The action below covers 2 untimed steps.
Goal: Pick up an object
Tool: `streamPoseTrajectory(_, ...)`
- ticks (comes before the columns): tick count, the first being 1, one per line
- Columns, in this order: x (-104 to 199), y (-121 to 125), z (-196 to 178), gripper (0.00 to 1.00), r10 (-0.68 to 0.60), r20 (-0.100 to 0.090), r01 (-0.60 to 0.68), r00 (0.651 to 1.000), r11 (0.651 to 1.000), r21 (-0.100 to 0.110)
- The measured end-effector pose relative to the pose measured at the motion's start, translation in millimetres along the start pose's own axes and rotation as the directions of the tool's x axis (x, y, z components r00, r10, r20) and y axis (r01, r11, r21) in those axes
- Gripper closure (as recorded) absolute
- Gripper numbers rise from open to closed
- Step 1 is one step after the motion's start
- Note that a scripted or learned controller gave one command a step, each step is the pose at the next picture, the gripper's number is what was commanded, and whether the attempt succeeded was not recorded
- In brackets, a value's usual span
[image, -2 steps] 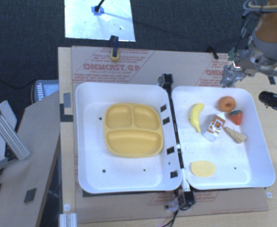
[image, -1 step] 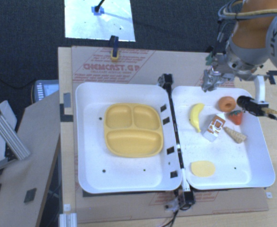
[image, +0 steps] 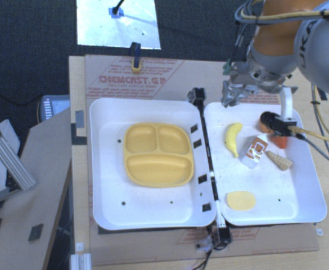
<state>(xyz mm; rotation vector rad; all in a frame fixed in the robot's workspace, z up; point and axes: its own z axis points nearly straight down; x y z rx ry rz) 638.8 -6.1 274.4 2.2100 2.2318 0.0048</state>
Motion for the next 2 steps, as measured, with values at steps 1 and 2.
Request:
streamPoseTrajectory(1,50.7,4.5,21.4,1.0,0.001,0.001,-0.001,1.0,1.0,0.001)
streamPoseTrajectory(2,100.0,15.0,23.9,1.0,0.001,0.0,-0.001,1.0,1.0,0.0)
